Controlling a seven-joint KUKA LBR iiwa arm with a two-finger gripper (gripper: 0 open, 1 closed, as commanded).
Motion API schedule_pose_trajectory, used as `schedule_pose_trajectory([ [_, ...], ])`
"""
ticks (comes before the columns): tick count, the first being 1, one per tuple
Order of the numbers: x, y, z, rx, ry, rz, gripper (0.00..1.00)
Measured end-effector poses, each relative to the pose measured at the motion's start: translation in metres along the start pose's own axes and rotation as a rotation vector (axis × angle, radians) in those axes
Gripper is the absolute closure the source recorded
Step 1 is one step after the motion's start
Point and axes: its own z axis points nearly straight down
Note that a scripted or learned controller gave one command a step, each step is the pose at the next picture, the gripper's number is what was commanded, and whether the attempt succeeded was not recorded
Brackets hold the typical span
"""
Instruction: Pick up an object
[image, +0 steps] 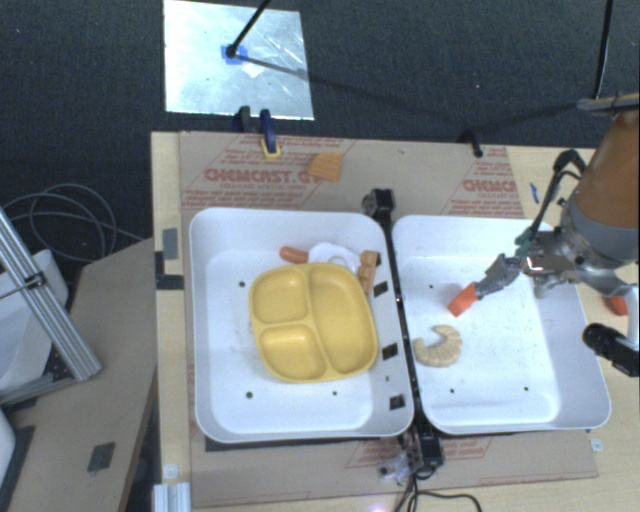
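In the right bin a small orange-red piece lies left of centre. My gripper reaches in from the right, and its tip touches the piece's right end. Whether the piece is gripped or only touched is not clear. A beige crescent-shaped piece lies on the bin floor just below and to the left of the gripper. The arm's orange band is at the right edge.
The left bin holds a yellow divided plate, with a small orange piece, a white item and a brown piece behind it. A tan block lies on the bench behind the bins.
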Motion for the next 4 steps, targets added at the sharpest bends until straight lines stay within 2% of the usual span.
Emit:
schedule_pose_trajectory([
  [1, -0.065, 0.04, 0.107, 0.006, -0.001, 0.006, 0.0],
  [2, -0.073, 0.106, 0.15, -0.001, 0.0, -0.003, 0.0],
  [3, -0.068, 0.146, 0.155, -0.004, -0.001, -0.003, 0.0],
  [4, -0.066, 0.069, 0.119, 0.003, 0.0, 0.004, 0.0],
])
